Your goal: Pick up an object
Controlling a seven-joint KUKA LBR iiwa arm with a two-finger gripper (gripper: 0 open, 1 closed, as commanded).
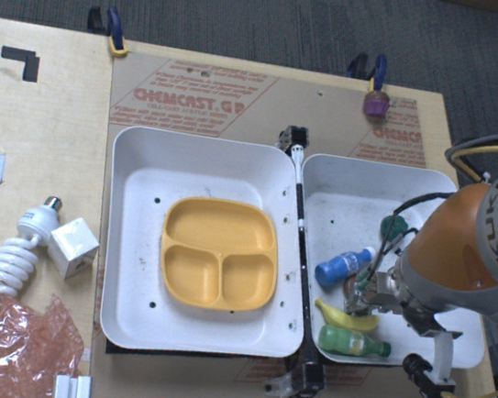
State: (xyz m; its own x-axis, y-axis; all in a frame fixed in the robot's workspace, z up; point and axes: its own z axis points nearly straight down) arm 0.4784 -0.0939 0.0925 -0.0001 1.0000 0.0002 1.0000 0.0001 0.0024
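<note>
**Arm low over the crowded right bin**

The right bin (345, 175) is tight for movement; the arm (459, 248) covers most of its right half, and the free floor lies mainly toward the far wall and the far left corner; the left bin (144, 155) has open floor all round a yellow divided plate (219, 254) sitting near its middle; the two bins meet along a dark seam with a small black fitting (294, 138) at its far end.

The arm's orange band and grey wrist hide the right bin's right side; the gripper (367, 293) is dark and blurred against the clutter, so whether it is spread or closed, and whether anything sits in it, I cannot tell; a dark green thing (394, 227) just beyond the wrist is hard to identify.

A blue bottle (343, 266) lies tilted just left of the gripper; a yellow banana (349, 318) lies just below it, apparently touching; a green bottle (354, 343) lies on its side nearest the front wall, beside the banana.
</note>
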